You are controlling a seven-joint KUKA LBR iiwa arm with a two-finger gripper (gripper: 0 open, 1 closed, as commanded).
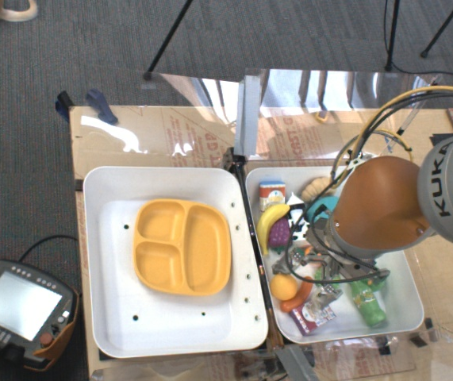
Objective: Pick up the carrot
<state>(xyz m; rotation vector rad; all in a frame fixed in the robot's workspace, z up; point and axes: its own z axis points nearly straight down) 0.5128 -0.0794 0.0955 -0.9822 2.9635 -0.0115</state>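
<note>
Mostly crowded: carrot [301,295] by orange [283,286], near right bin [413,298] front edge.

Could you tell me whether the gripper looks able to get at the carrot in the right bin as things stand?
Probably yes. The gripper hangs right over the carrot, which lies near the front of the right bin. An orange touches it on one side and a small packet crowds the other.

Yellow divided plate [182,247], orange-red carrot [298,296], green bottle [368,304], white bins [107,197].
</note>
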